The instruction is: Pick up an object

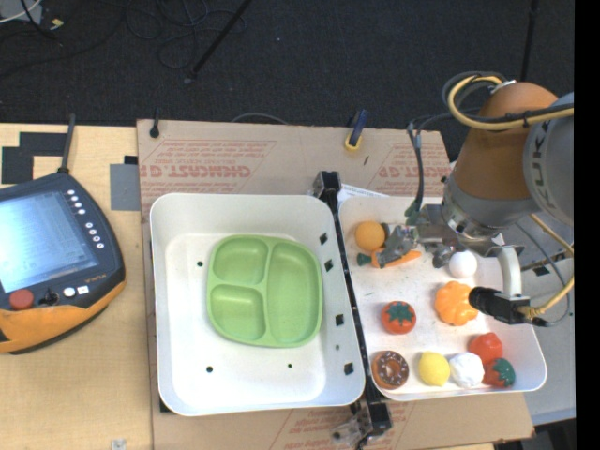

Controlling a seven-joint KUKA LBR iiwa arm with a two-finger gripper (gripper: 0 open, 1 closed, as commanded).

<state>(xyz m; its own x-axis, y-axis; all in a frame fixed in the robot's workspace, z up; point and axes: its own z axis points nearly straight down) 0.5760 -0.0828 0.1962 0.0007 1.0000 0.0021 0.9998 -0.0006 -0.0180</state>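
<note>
The gripper point(405, 244) is low in the right bin point(534, 368), its dark fingers right at a toy carrot point(401, 259) that lies tilted beside an orange ball point(369, 235). Whether the fingers are apart or closed, and whether they touch the carrot, I cannot tell, since the wrist body hides them. Above the gripper rises the arm point(506, 157), grey with its orange band, wrapped in yellow and black cables.

Around it the right bin holds more toy food: a small white ball point(462, 265), an orange pepper-like piece point(454, 303), a red tomato point(398, 317), a chocolate doughnut point(390, 368), a yellow lemon point(433, 367), a white lumpy piece point(466, 369), and a red piece point(486, 347) beside a strawberry with green leaves point(500, 373) (these last few crowd the near right corner, touching one another).

The left bin point(178, 364) holds a green divided plate point(264, 291) with three compartments, lying flat near its middle. A black divider point(342, 293) runs between the two bins.

Both bins rest on a sheet of cardboard point(234, 162) printed with red lettering, held at the far edge by a clamp point(355, 131). The cardboard lies on a light wooden bench point(66, 392). At the left sits a teach pendant point(52, 261) with a lit screen and an orange rim. Beyond the bench the floor point(281, 45) is dark carpet with loose cables.
</note>
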